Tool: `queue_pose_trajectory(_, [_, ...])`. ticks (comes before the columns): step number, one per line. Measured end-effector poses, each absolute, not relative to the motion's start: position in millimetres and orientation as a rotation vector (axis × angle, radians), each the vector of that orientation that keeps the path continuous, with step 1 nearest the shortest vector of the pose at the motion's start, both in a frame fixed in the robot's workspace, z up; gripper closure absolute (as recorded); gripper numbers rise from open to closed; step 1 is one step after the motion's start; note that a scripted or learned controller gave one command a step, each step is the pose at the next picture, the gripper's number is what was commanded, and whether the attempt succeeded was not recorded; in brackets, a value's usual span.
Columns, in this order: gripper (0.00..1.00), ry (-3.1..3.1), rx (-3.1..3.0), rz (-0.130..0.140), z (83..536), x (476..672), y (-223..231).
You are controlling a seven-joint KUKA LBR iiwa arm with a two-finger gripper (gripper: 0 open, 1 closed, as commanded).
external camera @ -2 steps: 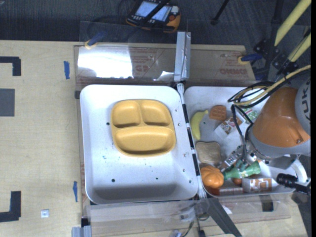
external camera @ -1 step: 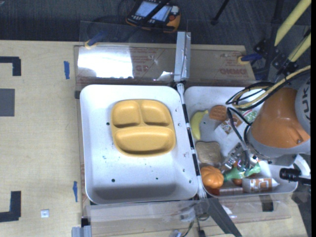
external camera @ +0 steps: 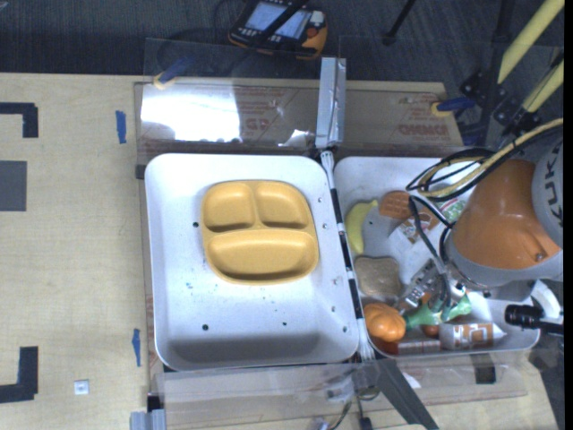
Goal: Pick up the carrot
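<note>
In the camera view the arm reaches into the right bin, and its tool hangs low among the clutter there. Whether the tool is open or closed cannot be told, and nothing can be seen held in it.

The carrot appears to be the orange piece with green leaves in the bin's near left corner, just beside the tool and against the divider. A brown bottle lies along the near wall beside it, and a yellow item sits farther back. The yellow sectioned plate lies in the left bin.

Judging by this, the step is the approach. The next move calls for centring over the carrot, clear of the bottle and the wall.
</note>
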State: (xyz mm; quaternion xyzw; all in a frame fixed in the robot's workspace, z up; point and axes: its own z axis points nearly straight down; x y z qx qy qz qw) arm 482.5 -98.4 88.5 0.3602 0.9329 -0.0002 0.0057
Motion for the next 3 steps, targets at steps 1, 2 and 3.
queue_pose_trajectory(1, [1.00, 2.916, 1.129, 0.001, 98, 483.6, -98])
queue_pose_trajectory(2, [1.00, 2.795, 1.423, 0.006, 88, 481.3, -101])
queue_pose_trajectory(3, [1.00, 2.804, 1.401, 0.004, 88, 481.5, -101])
